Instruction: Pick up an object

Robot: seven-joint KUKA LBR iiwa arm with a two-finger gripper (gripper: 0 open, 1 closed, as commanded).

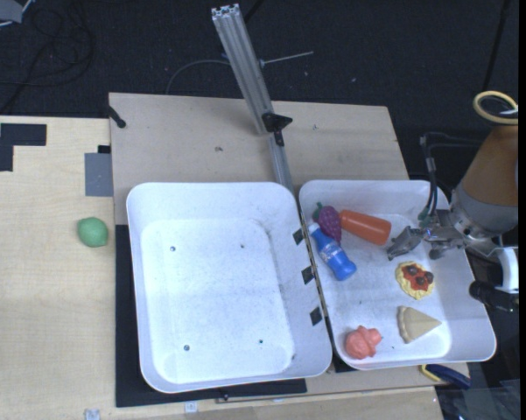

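The gripper (417,241) hangs low over the right bin (473,344), its dark fingers spread apart and grasping nothing, poised just above the small round pizza toy (416,279). That looks like the target, since the open jaws sit right by its far edge. The arm (493,178) leans in from the right, so the wrist tilts toward the bin's middle. Plenty of choice here: an orange carrot (365,226) just left of the gripper, a purple grape bunch (329,221) touching a blue bottle (334,256) by the left wall, a tan wedge (417,324) and a red lump (361,342) near the front. The left bin (157,201) sits alongside. A green ball (93,232) rests out on the tabletop (35,287), well apart.
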